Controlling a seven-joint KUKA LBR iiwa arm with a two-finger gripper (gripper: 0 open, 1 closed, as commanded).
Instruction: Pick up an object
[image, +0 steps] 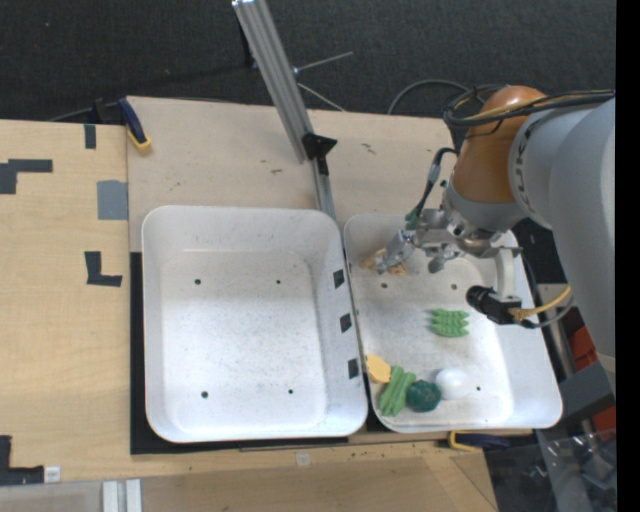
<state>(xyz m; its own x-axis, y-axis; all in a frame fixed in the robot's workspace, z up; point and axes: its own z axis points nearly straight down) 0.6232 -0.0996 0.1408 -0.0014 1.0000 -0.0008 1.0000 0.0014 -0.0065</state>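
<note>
Where the bench begins at the left, strips of dark tape (95, 268) lie on the bare wood, and a blue and yellow clamp (133, 124) sits at the board's far left corner. The left bin (240, 225) comes next. A slanted metal pole (285, 85) comes down from the top to the seam between the two bins.

In the right bin (520, 385), a small yellow piece (377, 368) lies at the near left corner, touching a light green ribbed object (396, 390). Just beside that rests a dark green round object (422, 396), and against it a white ball (452, 381). Farther back, apart from this cluster, a green leafy object (449, 322) lies on the floor of the bin.

Near the far left part of the same bin, a small tan object (385, 262) sits right at the tip of the gripper (412, 252). How wide its fingers stand, and whether the tan object is between them or merely beside them, I cannot tell. The grey arm (575, 170) with its orange band (490, 150) fills the upper right, reaching in over the bin's far edge.
</note>
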